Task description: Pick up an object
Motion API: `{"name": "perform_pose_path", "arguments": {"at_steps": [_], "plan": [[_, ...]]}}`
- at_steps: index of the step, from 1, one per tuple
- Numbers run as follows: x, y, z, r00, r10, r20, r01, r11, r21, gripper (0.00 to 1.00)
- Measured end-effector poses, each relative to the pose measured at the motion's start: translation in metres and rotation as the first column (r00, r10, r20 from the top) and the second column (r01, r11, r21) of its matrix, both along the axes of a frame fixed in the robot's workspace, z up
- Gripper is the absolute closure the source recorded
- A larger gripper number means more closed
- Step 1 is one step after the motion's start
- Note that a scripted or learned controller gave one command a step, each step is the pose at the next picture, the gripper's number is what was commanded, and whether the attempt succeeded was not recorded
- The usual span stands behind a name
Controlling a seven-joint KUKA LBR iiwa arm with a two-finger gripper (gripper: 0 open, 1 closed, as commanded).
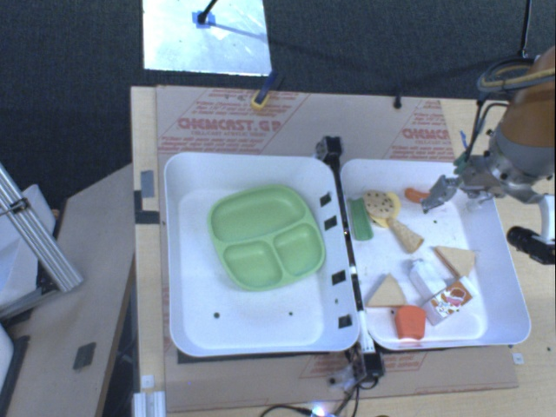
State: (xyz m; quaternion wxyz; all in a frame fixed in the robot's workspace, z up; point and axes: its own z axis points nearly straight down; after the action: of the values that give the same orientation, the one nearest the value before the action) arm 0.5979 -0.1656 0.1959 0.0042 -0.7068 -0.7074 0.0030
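The right bin [508, 259] holds several toy foods: a green stick [360, 218], a round cracker-like piece [380, 203], a tan wedge [405, 234], an orange carrot-like piece [415, 195], a triangular slice [456, 259], another triangle [387, 293], a white packet with a red label [439, 289] and an orange block [411, 322]. My gripper [439, 194] hangs over the bin's upper right, just right of the orange carrot-like piece, with nothing visibly between its fingers.
The left bin [187, 276] bears a green divided plate [265, 236]. A black divider with clips [343, 241] runs between the bins. A yellow clip [261, 100] lies on the cardboard behind them. The arm enters from the right edge.
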Motion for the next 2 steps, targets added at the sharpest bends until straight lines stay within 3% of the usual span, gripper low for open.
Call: {"name": "perform_pose_path", "arguments": {"at_steps": [1, 2], "plan": [[0.003, 0.0, 0.007, 1.0, 0.003, 0.011, -0.003, 1.0, -0.002, 0.0], [0.007, -0.004, -0.037, 1.0, 0.001, 0.009, -0.001, 1.0, -0.002, 0.0]]}}
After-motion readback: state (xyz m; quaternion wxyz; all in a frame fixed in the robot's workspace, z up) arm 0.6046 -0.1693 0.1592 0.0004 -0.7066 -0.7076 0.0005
